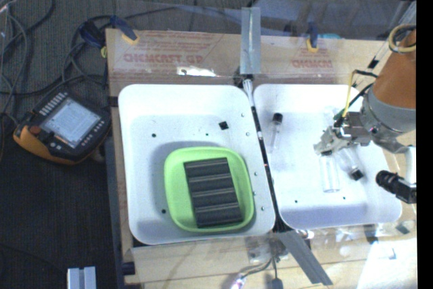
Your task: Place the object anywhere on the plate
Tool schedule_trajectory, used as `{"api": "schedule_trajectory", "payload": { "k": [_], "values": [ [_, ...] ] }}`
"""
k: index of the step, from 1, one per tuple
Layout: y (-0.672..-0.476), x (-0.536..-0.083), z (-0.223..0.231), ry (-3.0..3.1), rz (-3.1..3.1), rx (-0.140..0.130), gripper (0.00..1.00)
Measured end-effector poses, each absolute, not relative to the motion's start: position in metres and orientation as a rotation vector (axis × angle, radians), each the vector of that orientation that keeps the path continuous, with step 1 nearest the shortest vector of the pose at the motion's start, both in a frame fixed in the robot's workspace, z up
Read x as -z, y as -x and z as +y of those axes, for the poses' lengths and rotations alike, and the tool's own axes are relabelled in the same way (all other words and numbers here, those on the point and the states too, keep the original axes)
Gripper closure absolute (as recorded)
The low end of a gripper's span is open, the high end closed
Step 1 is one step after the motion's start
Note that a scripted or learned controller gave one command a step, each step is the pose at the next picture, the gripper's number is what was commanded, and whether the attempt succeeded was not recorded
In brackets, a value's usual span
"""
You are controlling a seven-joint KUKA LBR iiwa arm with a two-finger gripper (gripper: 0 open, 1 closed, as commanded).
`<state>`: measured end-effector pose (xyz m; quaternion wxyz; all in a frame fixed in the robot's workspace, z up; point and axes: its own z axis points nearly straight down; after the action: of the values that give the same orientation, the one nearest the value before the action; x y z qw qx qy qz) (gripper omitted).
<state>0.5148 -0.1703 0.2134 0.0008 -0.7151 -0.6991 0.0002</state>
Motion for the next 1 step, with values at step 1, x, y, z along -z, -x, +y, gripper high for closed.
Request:
{"api": "schedule_trajectory", "payload": {
  "k": [1],
  "values": [
    [-0.5148, -0.2135, -0.1703, 2.245, -2.195, -0.001, 0.0]
  ]
}}
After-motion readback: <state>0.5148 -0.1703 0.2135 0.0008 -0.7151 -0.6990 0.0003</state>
